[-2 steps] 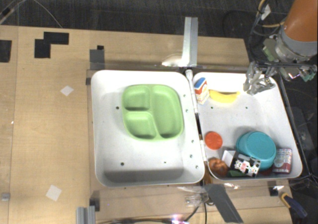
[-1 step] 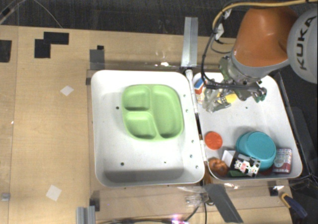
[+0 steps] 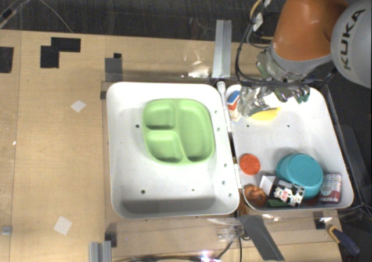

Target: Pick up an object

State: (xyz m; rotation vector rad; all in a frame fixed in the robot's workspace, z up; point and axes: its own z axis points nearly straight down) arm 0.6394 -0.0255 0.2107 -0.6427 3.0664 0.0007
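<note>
Two white bins (image 3: 122, 197) sit below the arm, whose gripper (image 3: 256, 104), its grip state impossible to tell, hovers just left of a yellow object (image 3: 268, 115), the teal bowl (image 3: 299, 175) lying nearer the camera.

A robotics lab: KUKA arm (image 3: 325, 22) over 2 white bins (image 3: 116, 156) on a taped bench (image 3: 52, 139).

I can't tell the jaws' state; the arm (image 3: 308, 28) hides them and runs off the frame's right edge. Yellow object (image 3: 266, 115) partly covered. Items under the teal bowl (image 3: 300, 175) too cluttered to identify.
</note>
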